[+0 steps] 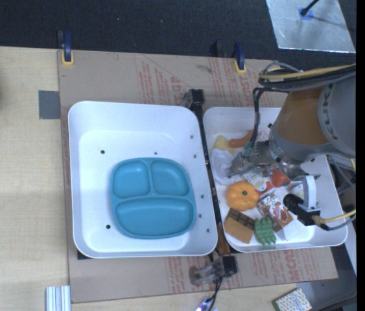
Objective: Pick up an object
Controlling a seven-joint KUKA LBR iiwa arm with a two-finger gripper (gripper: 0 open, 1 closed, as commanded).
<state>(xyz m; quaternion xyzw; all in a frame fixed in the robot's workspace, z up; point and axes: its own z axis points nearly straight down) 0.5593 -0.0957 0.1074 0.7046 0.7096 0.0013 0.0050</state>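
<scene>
Two white bins sit side by side on your table. Near its front edge, in the right bin (338, 238), you have a brown block (238, 226), a green toy (265, 230) and a red-and-white packet (275, 208) along the front wall, with an orange pumpkin-shaped toy (242, 195) just behind them. The left bin (85, 173) holds a blue divided plate (153, 197). Farther back in the right bin, the jaws (250, 157) hang low over the clutter; you cannot tell whether they are apart or together.
</scene>
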